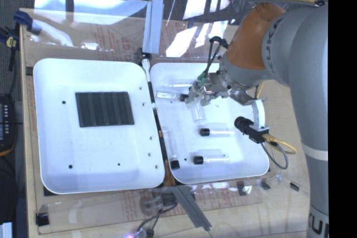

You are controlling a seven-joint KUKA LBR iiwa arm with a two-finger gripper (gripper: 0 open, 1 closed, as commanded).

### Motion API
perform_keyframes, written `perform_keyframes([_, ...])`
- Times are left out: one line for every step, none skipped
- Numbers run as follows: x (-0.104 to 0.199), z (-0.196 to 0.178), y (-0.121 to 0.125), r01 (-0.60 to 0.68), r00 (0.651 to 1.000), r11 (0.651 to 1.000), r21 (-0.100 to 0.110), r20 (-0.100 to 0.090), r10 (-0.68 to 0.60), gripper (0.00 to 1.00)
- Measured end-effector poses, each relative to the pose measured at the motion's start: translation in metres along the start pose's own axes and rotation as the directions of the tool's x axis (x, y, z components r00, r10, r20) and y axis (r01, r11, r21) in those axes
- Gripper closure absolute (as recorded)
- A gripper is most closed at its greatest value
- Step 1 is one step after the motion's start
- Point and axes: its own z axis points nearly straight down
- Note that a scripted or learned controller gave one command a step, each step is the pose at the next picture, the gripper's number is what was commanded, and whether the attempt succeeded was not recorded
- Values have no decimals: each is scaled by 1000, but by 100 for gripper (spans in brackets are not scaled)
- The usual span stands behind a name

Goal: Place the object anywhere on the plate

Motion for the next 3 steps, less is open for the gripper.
perform_keyframes([61, -7, -74, 115, 993, 993, 2, -1, -115, 100])
perform_keyframes([135, -6, -93, 300, 954, 954, 4, -2, -300, 100])
perform_keyframes([204, -6, -89, 204, 979, 979, 1, 0, -204, 100])
